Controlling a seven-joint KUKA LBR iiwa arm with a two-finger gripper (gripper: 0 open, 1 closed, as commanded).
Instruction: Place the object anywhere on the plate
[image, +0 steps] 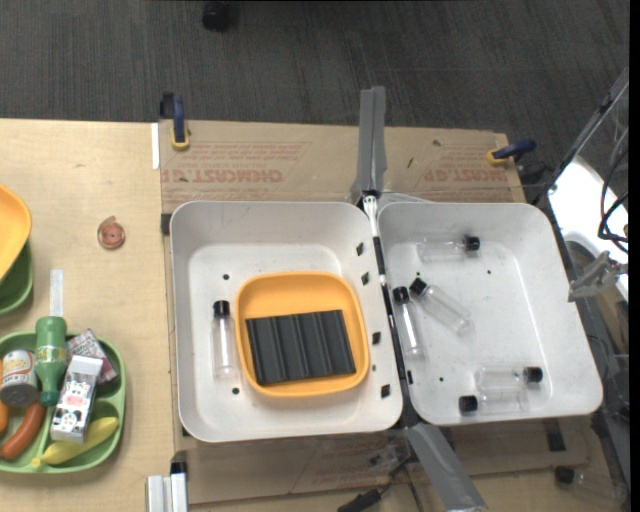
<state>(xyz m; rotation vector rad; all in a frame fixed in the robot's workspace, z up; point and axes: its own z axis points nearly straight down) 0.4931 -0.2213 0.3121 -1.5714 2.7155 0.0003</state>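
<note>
No gripper state could be told; a clear vial (438, 305) in the right bin (560, 300) was best grasped across its middle, then lowered onto the orange plate (300, 290).

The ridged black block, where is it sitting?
The ridged black block lies on the square orange plate in the left white bin, with a clear black-capped vial just left of the plate.

Upside-down red "CHEMCZT" print, repeated on cardboard sheet (300, 165) behind bins
</note>
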